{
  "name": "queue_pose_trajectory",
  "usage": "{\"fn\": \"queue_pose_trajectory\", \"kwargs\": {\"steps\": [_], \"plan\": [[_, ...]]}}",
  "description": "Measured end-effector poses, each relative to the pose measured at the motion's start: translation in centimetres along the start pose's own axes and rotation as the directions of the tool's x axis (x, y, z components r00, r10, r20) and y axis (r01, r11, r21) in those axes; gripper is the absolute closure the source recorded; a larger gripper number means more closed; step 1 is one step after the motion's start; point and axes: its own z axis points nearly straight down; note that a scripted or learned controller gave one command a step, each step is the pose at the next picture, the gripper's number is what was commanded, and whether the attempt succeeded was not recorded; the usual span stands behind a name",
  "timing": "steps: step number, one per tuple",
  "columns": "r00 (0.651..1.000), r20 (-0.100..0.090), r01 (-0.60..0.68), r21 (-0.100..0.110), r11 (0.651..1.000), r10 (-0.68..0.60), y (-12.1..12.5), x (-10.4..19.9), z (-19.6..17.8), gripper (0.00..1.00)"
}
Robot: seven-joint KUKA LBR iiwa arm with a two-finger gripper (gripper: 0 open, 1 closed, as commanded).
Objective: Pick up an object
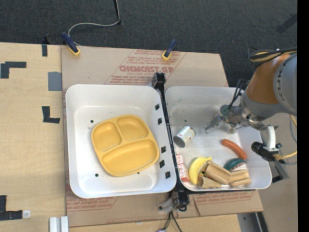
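Grey pincer (215, 123) is hovering open and holding nothing, seemingly mid-approach; next it is needing to drop onto the metal cup (183, 136) just beside it.

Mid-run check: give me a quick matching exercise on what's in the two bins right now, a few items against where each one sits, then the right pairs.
Things:
1. yellow divided plate
2. silver can
3. orange carrot-like piece
4. banana

Places:
A. right bin, near the front wall, beside the tan blocks
B. left bin, about the middle
C. right bin, close to the divider, lying on its side
D. right bin, right part, near the gripper

Pairs: 1-B, 2-C, 3-D, 4-A
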Motion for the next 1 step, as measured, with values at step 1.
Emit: {"fn": "queue_pose_trajectory", "kwargs": {"steps": [1], "plan": [[1.000,-0.001,0.002,-0.006,1.000,-0.002,2.68,-2.24,1.12,0.00]]}}
